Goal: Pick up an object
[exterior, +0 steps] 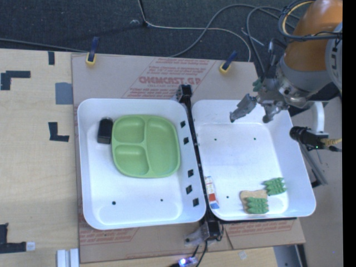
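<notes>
Gripper spread, unladen above right bin; green toys well apart.

Green-tan toy, right bin's near corner

Two bins sit side by side on the bench. In the left bin a divided plate lies toward the far side, with a small block touching its left edge. In the right bin a cluster of small toys lies at the near right corner (pieces touching one another). The gripper hangs over that bin's far edge.
</notes>
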You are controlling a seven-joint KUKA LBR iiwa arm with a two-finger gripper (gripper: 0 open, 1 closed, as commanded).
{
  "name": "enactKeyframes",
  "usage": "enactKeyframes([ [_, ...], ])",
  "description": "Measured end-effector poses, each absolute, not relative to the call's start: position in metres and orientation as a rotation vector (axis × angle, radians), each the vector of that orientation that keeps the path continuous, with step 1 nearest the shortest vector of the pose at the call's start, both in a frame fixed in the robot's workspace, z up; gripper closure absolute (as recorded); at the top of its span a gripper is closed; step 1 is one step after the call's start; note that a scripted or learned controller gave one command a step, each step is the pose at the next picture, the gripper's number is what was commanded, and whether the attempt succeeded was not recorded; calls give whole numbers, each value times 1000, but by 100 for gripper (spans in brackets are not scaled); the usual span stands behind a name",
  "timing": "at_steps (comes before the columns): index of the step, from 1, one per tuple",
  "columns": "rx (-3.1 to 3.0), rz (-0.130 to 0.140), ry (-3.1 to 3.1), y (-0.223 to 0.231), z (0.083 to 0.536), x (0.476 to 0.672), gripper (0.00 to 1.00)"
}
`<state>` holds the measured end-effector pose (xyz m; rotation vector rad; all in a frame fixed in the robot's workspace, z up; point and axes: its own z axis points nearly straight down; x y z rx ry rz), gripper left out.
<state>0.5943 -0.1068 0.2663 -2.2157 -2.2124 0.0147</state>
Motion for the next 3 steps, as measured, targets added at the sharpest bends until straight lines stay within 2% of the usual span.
enactKeyframes([
  [1, -2219, 2, -2222, -107, 274, 596, 0],
  [3, -2218, 8, -2219, -104, 167, 591, 0],
])
